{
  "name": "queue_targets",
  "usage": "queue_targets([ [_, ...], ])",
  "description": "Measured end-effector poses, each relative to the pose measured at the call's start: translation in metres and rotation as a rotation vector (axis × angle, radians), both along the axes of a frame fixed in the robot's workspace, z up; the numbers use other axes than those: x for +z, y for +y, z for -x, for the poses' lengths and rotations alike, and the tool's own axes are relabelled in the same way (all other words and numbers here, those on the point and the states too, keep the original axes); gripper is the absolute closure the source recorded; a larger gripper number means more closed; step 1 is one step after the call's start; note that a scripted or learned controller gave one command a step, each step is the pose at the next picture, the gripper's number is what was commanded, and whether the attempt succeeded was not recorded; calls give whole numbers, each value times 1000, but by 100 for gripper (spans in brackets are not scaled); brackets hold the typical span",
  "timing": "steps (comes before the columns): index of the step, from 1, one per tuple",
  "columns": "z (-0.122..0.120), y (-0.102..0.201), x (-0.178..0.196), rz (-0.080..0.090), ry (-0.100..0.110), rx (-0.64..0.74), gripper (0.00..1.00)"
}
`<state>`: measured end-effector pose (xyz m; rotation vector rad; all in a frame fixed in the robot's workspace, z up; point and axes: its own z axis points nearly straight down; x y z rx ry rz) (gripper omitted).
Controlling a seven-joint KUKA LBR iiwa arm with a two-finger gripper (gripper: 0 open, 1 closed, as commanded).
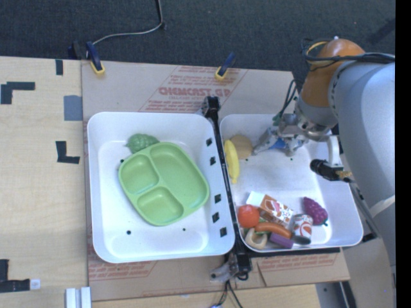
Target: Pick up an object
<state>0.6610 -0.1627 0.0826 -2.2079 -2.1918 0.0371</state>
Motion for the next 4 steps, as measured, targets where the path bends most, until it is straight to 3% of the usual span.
queue_targets([
  [1,-7,-56,44,7,-39,8,0],
  [2,-7,-61,50,7,-38,9,0],
  [3,-8,-58,3,-1,-32,10,0],
  [4,-9,-60,14,7,-38,12,100],
])
